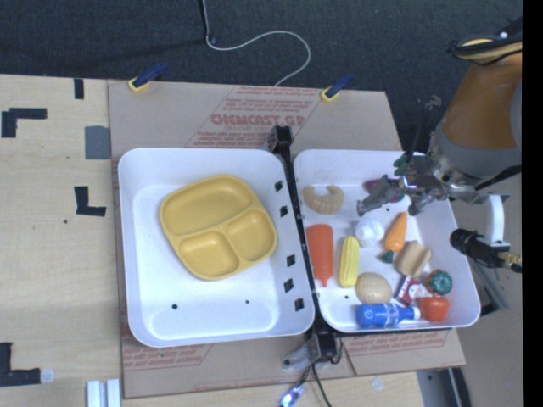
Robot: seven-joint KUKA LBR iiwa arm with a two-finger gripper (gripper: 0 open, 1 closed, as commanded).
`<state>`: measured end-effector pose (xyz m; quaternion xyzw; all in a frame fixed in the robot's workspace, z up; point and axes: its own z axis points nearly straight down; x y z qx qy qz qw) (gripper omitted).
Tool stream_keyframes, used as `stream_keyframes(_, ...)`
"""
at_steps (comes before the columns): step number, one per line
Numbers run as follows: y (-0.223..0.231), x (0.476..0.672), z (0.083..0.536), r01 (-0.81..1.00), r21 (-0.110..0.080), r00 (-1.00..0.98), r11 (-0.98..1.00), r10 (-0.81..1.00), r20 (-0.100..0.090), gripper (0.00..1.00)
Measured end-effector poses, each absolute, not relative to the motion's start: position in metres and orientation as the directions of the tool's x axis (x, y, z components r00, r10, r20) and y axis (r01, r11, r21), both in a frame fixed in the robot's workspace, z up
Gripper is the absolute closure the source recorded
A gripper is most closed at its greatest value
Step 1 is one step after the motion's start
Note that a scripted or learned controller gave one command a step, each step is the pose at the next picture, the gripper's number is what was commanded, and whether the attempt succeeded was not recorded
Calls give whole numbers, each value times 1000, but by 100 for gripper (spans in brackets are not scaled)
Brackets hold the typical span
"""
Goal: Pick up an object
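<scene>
My gripper (366, 196) hangs over the upper middle of the right bin (462, 236), pointing left, open with nothing between its fingers. Just left of it lies a tan croissant (324, 198). Below it sit a small white object (369, 230) and an orange carrot (394, 231). Further down lie a long orange-red piece (320, 253), a yellow corn cob (349, 261), a potato (373, 288), a brown bread roll (413, 259), a blue bottle (386, 315) and a red piece (434, 309).
The left bin (140, 253) holds a yellow divided plate (218, 225). A black divider (293, 219) runs between the bins. The grey and orange arm (479, 117) comes in from the right. A white cable (254, 41) lies behind the bins.
</scene>
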<state>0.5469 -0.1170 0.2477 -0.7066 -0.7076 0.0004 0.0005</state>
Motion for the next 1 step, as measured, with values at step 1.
stream_keyframes(1,-64,480,247,1000,-7,-3,3,1000,2,0)
